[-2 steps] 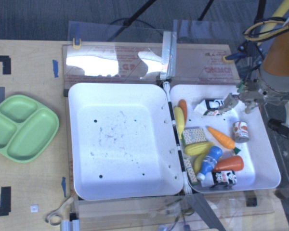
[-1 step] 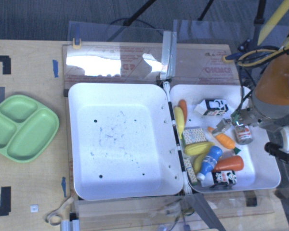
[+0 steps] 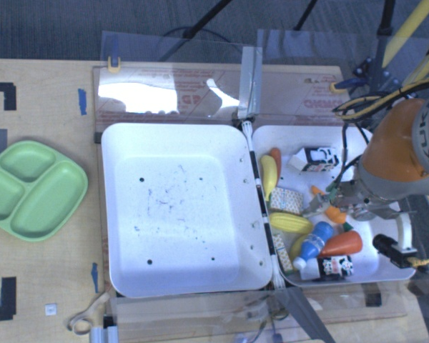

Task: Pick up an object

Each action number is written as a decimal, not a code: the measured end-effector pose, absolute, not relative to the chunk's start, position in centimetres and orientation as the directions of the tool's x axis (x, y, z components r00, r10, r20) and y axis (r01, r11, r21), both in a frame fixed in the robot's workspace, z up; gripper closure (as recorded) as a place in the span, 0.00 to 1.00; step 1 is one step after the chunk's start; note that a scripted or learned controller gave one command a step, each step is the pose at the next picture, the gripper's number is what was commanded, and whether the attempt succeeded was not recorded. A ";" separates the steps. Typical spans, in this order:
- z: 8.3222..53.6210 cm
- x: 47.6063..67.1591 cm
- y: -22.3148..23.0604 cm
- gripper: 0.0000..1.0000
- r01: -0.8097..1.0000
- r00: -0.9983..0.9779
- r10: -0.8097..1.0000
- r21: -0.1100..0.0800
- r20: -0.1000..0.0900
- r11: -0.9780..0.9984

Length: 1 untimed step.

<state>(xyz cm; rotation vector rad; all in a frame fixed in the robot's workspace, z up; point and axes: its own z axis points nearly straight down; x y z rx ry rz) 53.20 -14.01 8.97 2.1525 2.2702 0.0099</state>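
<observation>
The right bin holds a jumble of toy items. A yellow banana and an orange carrot lie along its left wall. A yellow corn cob sits below them, with a blue bottle and a red-orange pepper nearer the front. A white and black carton rests at the back, and another small carton is at the front. My gripper is low over the middle of this bin, close to some small orange pieces. Nothing visibly hangs from it.
The left white bin lies beside the right one, sharing a dividing rim. A green divided plate sits on the bench at far left. Clear panels stand behind the bins. The arm's orange band overhangs the right bin's right side.
</observation>
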 end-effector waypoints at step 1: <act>9.7 53.1 -13.9 1.00 0.998 -0.054 0.999 0.011 -0.003 0.054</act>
